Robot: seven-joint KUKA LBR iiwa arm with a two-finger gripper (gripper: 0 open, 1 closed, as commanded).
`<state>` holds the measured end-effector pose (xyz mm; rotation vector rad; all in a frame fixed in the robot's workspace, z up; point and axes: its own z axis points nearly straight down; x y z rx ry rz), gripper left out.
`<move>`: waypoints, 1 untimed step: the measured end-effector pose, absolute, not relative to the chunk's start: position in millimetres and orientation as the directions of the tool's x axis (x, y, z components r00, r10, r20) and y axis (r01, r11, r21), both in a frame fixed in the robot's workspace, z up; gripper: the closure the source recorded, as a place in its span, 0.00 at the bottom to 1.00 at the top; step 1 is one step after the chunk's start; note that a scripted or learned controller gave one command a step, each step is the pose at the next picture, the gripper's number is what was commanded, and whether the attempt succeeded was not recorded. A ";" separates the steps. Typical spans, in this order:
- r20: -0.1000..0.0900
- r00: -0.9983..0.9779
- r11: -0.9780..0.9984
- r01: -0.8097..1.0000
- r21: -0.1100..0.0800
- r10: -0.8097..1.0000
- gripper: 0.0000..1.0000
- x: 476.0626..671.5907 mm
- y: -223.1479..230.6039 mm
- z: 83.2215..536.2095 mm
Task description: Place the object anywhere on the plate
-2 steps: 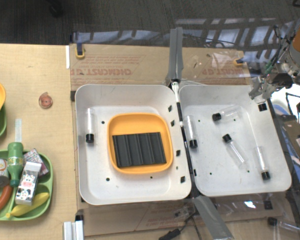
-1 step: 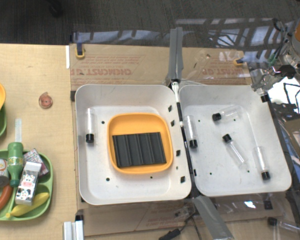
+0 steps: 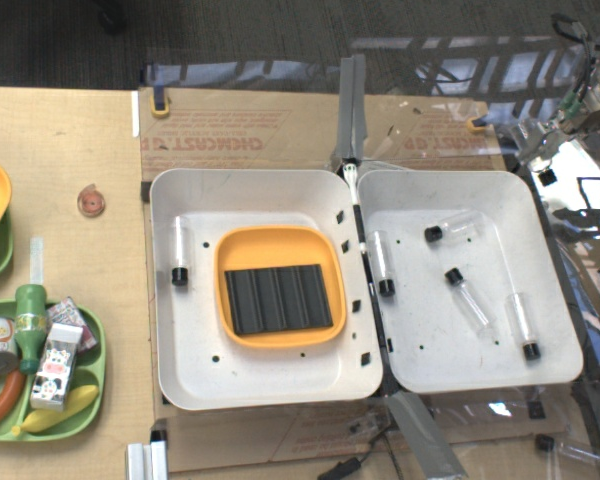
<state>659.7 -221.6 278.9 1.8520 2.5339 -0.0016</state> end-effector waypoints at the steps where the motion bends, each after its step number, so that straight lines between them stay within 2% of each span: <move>1: -0.003 -0.425 0.425 0.905 0.000 0.905 1.00 659.7 -221.5 339.5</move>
